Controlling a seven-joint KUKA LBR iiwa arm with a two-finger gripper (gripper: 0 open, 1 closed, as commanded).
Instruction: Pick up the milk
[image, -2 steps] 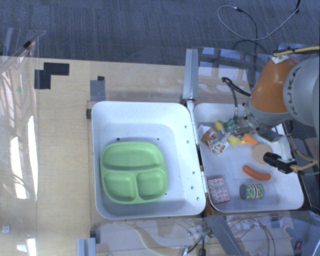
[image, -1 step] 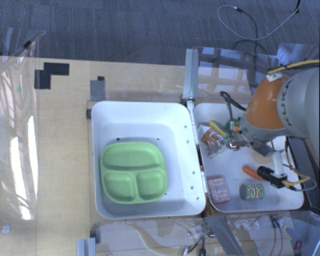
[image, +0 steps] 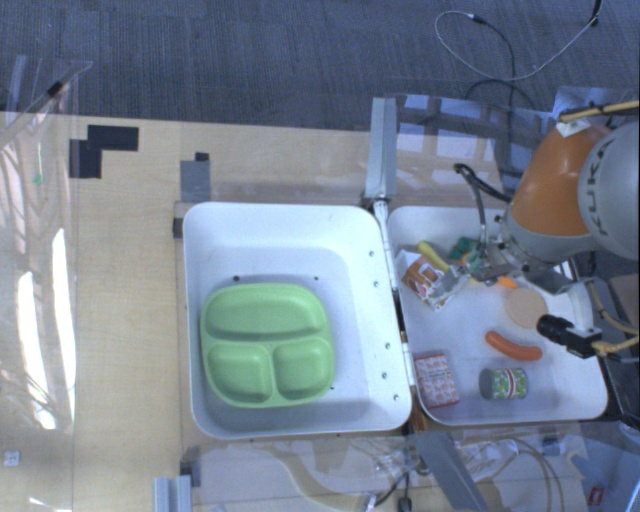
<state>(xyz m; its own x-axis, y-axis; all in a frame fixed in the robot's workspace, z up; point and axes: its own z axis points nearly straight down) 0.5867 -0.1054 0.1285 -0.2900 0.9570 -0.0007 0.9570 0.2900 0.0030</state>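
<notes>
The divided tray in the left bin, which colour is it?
The divided tray is light green, plain, with no pattern, seen in the camera view.

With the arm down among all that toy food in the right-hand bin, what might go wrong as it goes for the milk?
The milk carton lies tilted near the right bin's left wall, close beside a yellow piece and a green piece. The gripper sits right in that cluster, so it may well nudge or catch a neighbour instead. A tilted carton might also slip free. The wall could crowd its approach.
</notes>
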